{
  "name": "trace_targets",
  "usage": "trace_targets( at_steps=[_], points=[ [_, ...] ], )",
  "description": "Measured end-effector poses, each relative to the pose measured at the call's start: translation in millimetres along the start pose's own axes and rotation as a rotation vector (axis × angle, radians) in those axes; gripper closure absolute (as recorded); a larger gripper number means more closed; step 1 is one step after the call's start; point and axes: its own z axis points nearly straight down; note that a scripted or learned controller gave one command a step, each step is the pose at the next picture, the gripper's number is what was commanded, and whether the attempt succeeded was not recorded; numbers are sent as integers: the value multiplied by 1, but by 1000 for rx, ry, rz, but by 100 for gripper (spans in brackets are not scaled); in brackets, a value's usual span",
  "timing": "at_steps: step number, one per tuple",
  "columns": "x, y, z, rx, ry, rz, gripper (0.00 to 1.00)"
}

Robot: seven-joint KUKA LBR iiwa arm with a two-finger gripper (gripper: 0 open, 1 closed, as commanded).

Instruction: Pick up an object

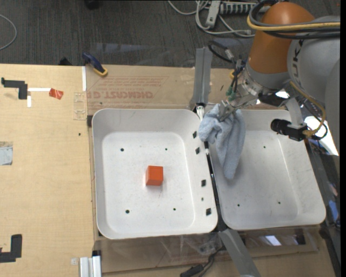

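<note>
A pale blue-grey cloth (225,138) hangs from my gripper (232,104) above the left edge of the right bin (281,211). The fingers are shut on the cloth's top, and its lower end trails down over the rim between the two bins. An orange-red block (154,176) lies near the middle of the left bin (108,162), well to the left of the gripper.
The grey arm with its orange band (275,38) reaches in from the upper right. A black fitting (286,129) sticks out over the right bin's back. Cardboard (140,89) lies behind the bins, a wooden board (38,162) to the left, cables (216,13) on the floor.
</note>
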Motion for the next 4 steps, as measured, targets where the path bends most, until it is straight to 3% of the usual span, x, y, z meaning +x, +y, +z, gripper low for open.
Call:
trace_targets(
  at_steps=[1,2,3,4],
  points=[
    [-39,-16,17,2,1,-58,100],
    [-33,-14,17,2,1,-183,100],
    [-58,-23,16,-1,-1,-299,100],
    [-58,-81,58,1,2,-140,100]
  ],
)
